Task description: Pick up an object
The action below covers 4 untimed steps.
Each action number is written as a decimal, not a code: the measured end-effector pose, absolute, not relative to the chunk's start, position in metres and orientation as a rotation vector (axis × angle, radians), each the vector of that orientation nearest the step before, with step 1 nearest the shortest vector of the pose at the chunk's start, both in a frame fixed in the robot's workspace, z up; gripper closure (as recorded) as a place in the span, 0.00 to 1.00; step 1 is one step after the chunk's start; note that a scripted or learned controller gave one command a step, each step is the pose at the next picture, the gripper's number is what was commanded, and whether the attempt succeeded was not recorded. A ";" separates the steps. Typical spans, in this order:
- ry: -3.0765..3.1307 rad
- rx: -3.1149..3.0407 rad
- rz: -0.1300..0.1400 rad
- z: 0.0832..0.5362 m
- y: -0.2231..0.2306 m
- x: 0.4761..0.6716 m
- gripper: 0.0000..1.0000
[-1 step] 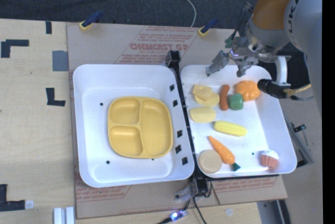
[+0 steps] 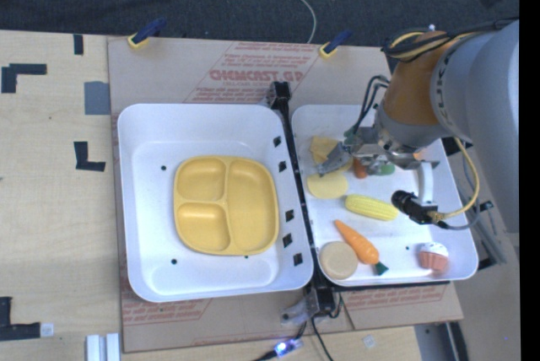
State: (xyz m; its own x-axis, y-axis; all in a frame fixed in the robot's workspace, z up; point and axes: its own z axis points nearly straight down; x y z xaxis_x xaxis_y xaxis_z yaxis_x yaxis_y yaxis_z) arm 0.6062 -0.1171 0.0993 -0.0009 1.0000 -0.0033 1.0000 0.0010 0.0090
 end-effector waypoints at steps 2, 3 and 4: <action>2.217 2.220 -0.004 0.096 -0.100 0.574 1.00; 2.218 2.220 -0.005 0.096 -0.100 0.574 0.00; 2.224 2.218 0.000 0.084 -0.111 0.616 0.00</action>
